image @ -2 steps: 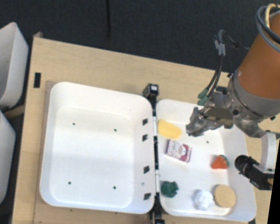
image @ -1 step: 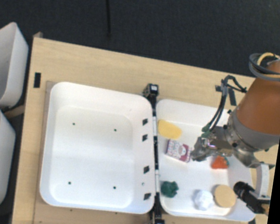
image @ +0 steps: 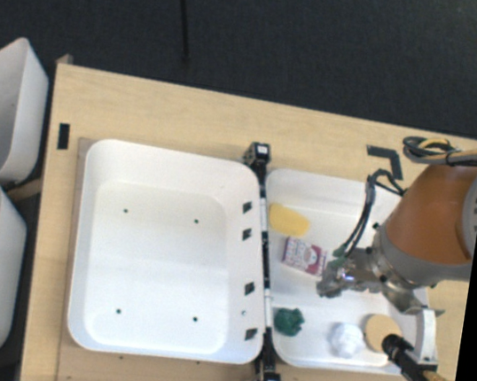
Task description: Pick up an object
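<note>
Camera view showed the gripper [image: 332, 283] hovering, its opening impossible to tell, the pink carton [image: 303, 256] just beside at ten o'clock.

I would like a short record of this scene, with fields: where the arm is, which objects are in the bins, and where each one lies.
arm: over the right bin, reaching in from the right
gripper: low in the right bin, beside the pink carton
yellow object: far left part of right bin
pink carton: middle, near the divider
green object: near left corner
white ball: near edge
tan round object: right of the white ball
left bin: white
</note>
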